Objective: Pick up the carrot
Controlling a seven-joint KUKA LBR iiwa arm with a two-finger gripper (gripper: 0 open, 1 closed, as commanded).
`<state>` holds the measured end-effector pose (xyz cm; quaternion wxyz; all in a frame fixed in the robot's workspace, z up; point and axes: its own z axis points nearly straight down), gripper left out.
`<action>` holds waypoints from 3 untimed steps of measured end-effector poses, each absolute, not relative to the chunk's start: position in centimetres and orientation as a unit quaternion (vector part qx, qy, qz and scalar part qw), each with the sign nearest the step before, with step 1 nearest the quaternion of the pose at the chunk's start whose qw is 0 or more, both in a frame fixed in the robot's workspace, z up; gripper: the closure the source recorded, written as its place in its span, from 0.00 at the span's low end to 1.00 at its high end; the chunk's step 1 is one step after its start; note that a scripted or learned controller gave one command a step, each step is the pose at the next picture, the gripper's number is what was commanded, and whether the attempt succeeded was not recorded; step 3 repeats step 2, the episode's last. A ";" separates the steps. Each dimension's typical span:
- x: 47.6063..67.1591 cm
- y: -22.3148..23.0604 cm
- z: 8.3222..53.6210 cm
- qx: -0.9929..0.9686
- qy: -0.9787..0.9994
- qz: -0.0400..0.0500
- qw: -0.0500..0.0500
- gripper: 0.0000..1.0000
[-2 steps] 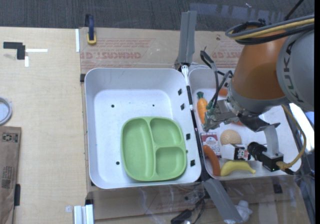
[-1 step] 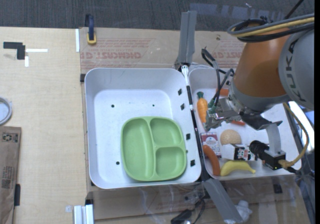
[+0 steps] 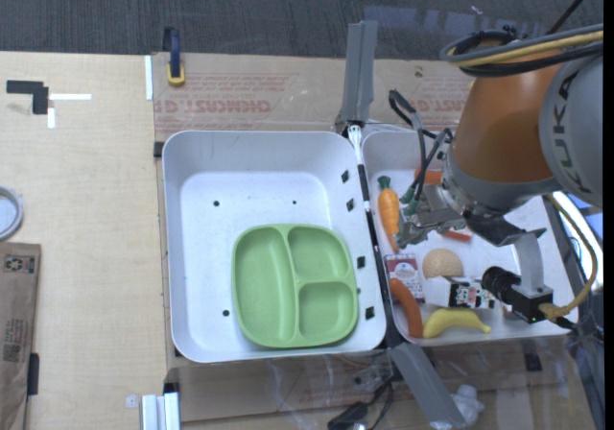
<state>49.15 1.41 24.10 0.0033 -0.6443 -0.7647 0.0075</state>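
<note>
The left bin (image 3: 192,226) holds a green divided plate (image 3: 295,284), out of the way of the job. In the right bin (image 3: 566,322) the carrot (image 3: 388,208) lies along the left wall, leaf end up, with a small carton (image 3: 404,276), a bun (image 3: 442,263) and a banana (image 3: 455,322) nearby. The jaws (image 3: 414,226) hang just beside the carrot, likely lining up a grasp; whether they are spread I cannot tell

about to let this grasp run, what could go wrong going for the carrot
The carrot lies right along the right bin's left wall, so one finger may hit the wall instead of sliding beside it. The gripper sits between the carrot and crowded items: the small carton and round bun could get nudged or grabbed instead. The arm also hides much of that bin.
</note>
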 end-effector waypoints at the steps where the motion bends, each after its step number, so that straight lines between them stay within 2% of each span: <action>1: 50.1 -0.7 24.9 -0.591 -0.807 0.002 0.000 1.00; 2: 59.6 10.9 17.2 -0.606 -0.796 0.002 0.001 1.00; 3: 59.6 10.9 17.2 -0.606 -0.796 0.002 0.001 1.00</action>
